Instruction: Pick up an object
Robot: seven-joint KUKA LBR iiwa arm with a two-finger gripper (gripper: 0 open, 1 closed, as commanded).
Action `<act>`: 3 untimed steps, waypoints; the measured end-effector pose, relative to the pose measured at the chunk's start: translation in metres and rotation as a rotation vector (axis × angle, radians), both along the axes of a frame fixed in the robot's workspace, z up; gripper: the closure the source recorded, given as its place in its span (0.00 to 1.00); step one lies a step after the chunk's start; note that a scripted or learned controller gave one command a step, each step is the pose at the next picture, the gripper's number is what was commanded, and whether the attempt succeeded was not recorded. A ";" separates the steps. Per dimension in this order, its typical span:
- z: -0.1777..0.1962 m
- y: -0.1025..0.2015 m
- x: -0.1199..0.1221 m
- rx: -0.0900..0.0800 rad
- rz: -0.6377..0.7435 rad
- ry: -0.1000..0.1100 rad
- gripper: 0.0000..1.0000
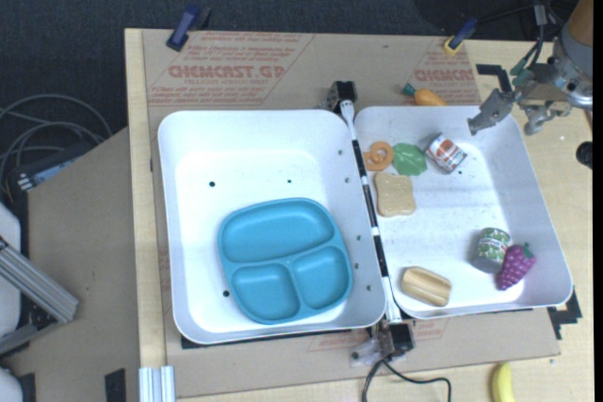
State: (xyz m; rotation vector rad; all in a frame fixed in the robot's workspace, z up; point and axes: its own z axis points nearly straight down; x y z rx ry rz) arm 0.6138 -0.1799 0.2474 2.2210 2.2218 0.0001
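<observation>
The gripper (513, 111) hangs over the far right corner of the right bin (471, 188), its two fingers spread, with nothing between them — no grip on anything yet.

Here is what lies on offer. Closest is the small can (447, 152), on its side near the far edge of that bin, just to the near-left of the fingers, its long axis running on a diagonal. Beside it towards the centre divider sit a green piece (409, 159) and an orange ring (380, 155), almost touching each other. The toast (395, 195) lies just nearer than those two, close against the divider.

Down by the near edge there is more: a bread roll (425, 285) at the near left corner, lying long-ways across the bin, and at the near right a second little can (491, 247) with purple grapes (514, 265) touching it.

The left bin (254, 146) carries a blue divided plate (285, 257) in its near half — well apart from the arm.

My read: the tipped can is the likely target, since it sits nearest. The move turns on that short shift inward from the corner, and on the fingers meeting the can across its round body, not along its length — a can on its side may roll.
</observation>
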 end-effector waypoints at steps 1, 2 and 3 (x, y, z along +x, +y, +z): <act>-0.157 0.036 0.048 0.002 0.000 0.005 0.00; -0.143 0.035 0.050 -0.001 0.002 -0.003 1.00; -0.061 0.095 -0.028 0.001 0.001 -0.001 1.00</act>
